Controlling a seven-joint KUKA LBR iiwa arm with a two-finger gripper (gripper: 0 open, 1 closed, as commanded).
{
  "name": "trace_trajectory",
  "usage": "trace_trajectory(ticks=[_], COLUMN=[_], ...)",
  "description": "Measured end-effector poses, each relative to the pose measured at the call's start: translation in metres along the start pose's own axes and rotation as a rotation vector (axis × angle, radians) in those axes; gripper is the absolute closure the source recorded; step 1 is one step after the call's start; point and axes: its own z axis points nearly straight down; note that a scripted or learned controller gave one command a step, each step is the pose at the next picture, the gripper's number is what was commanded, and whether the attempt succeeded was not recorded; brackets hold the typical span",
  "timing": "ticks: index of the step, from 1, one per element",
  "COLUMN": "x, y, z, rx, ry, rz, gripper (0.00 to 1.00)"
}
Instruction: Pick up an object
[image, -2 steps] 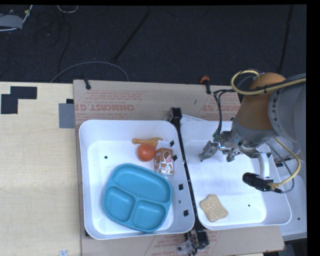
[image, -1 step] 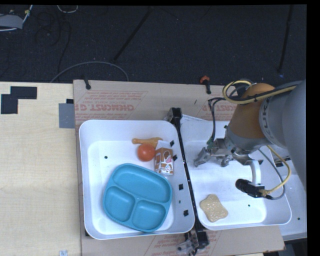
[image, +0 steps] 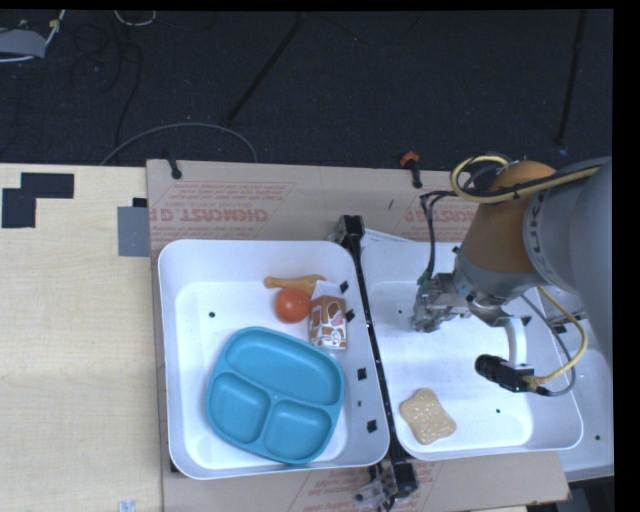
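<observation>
From the camera above the bench, two shallow white plastic bins sit side by side on a brown cardboard sheet. The left bin (image: 185, 290) holds a light blue plastic tray with three compartments (image: 274, 394), lying flat across the bin's lower half. Above the tray, near the divider between the bins, a small round red-orange ball-like object (image: 292, 304) rests touching a thin orange piece (image: 293, 282) that lies just behind it. Just beside the ball, to its right, stands a small brown and white printed carton (image: 329, 323), close to the tray's upper right corner.

The right bin (image: 560, 425) holds a pale beige, lumpy, biscuit-shaped object (image: 427, 416) lying flat near its front left corner. The grey arm with the orange band (image: 505, 235) reaches in from the right, cables looped around it, and its two-finger gripper (image: 432, 312) hangs low over the rear left part of the right bin, well apart from the beige object. Whether the gripper is released or clenched cannot be told; nothing is seen in its grasp
</observation>
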Motion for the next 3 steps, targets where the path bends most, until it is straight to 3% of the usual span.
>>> trace_trajectory(ticks=[2,3], x=[-0.009,-0.01], y=[0.006,0.007], z=[-0.113,-0.141], rx=[-0.006,-0.005], ry=[-0.001,-0.001], rz=[-0.005,-0.005], gripper=[1.0,1.0])
